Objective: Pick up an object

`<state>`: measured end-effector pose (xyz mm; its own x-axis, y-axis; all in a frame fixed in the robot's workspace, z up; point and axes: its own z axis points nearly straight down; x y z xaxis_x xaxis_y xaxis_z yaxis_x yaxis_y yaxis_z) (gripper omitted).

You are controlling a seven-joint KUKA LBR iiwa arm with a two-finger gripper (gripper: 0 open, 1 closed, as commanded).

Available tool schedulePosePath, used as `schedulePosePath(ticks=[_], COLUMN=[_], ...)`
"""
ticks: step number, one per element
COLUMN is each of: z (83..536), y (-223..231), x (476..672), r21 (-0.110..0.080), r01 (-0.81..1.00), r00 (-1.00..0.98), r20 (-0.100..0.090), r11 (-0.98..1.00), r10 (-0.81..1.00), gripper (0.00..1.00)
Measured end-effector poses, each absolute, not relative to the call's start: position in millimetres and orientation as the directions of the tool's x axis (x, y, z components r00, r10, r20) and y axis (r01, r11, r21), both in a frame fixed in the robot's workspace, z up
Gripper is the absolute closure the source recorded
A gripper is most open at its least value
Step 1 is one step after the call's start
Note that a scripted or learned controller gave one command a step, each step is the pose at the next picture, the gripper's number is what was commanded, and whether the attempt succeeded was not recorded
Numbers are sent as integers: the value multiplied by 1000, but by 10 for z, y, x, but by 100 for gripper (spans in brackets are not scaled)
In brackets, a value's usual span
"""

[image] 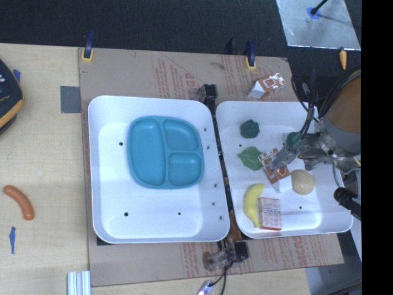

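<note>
My gripper (287, 157) hangs low over the middle of the right bin (325, 226), reaching in from the right. It sits right at the upper right edge of a small orange and white carton (276, 169). Close by lie a beige ball (302, 182), a green leafy piece (250, 158), a dark green lump (249, 128), a yellow banana (252, 203) and a red and white packet (269, 214). Whether anything is held cannot be made out.
The left bin (110, 220) holds a blue divided plate (165, 151). Outside the bins, a small carton (267, 86) lies on the cardboard behind the right bin, and a sausage (19, 201) lies on the bench at far left. Cables hang beside the arm at right.
</note>
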<state>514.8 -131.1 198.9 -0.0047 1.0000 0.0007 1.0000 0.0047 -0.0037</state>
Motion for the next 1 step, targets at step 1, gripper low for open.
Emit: schedulePosePath(ticks=[1], z=[907], y=[-1799], x=[5471], r21=[-6], r01=[1000], r00=[-4], r20=[0], r11=[4], r10=[1000], gripper=[0])
